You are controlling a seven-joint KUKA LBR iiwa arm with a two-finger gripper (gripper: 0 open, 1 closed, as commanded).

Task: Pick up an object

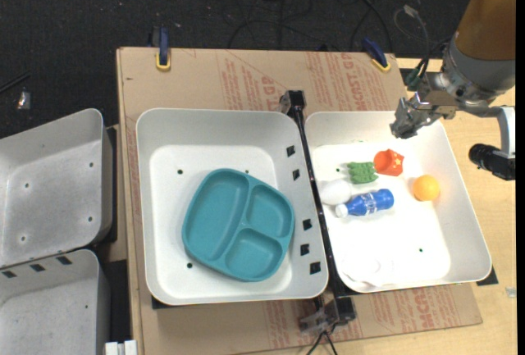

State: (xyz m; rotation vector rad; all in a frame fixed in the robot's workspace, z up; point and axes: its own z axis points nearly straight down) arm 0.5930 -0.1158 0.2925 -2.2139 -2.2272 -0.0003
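The right bin (459, 259) holds a red-orange object (389, 161), a green object (360, 172), an orange ball (425, 188), a blue bottle with a white cap (367, 202) and a white rounded object (334, 192). My gripper (405, 125) hangs over the bin's far edge, above and slightly right of the red-orange object. Nothing shows between its tips. A teal divided plate (238, 225) lies in the left bin (164, 140).
The bins sit on a cardboard-covered bench (246, 79) with clamps at its far edge. White bin lids (49, 173) lie off to the left. A black divider (308, 181) runs between the bins. Cables trail on the dark floor behind.
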